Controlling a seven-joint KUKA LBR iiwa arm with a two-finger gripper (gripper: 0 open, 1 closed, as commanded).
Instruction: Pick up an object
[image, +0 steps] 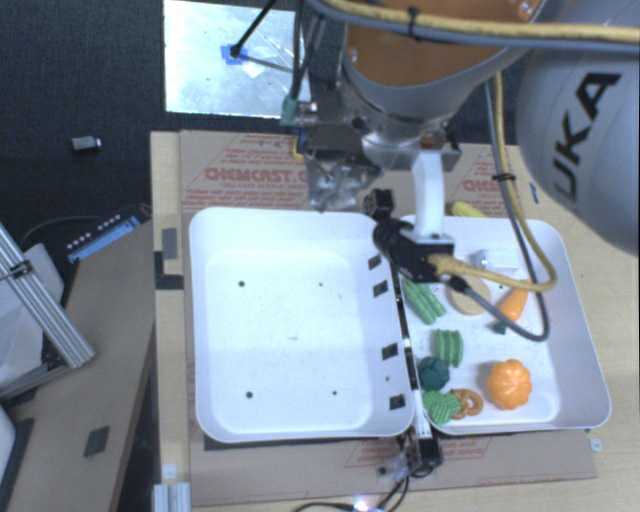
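My gripper (335, 190) hangs over the back rim of the left white bin (215, 300), near the divide between the two bins. Nothing shows in its grasp. The objects lie in the right bin (575, 330): an orange pumpkin (509, 383), a carrot (514, 303), a green bean pod (423, 300), a green ridged piece (449, 346), a dark green broccoli (433, 373), a pale green piece (438, 406), a brown pretzel (467, 402) and a beige disc (470, 296). All of them sit right of and nearer than the gripper.
A yellow item (466, 210) lies at the right bin's back rim. The arm's wide body (430, 60) and a yellow cable (520, 270) hang over the back of the right bin. Black clips (392, 350) run along the shared rim. A metal frame (40, 310) stands at far left.
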